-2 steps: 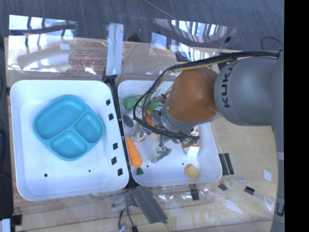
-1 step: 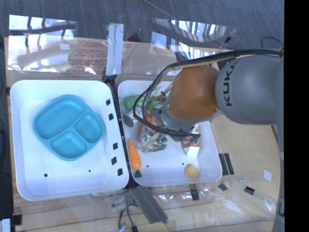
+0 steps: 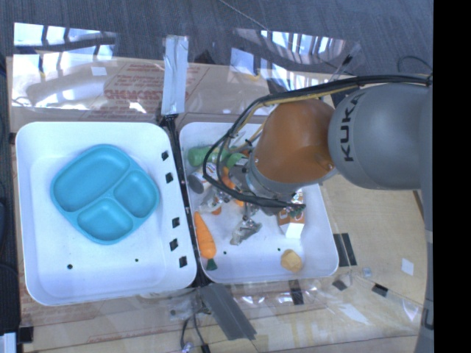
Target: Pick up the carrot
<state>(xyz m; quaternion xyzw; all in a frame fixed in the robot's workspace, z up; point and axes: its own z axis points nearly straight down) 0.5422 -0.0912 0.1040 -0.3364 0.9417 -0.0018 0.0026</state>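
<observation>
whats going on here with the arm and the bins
A grey robot arm is reaching into the right bin, with its gripper hanging over the middle of it. The carrot lies untouched by the bin's left wall. The left bin holds a blue divided plate.

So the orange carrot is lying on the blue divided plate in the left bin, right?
Not quite. The camera view shows the carrot lying in the right bin, along its left wall. The blue divided plate is in the left bin, with no carrot on it.
</observation>
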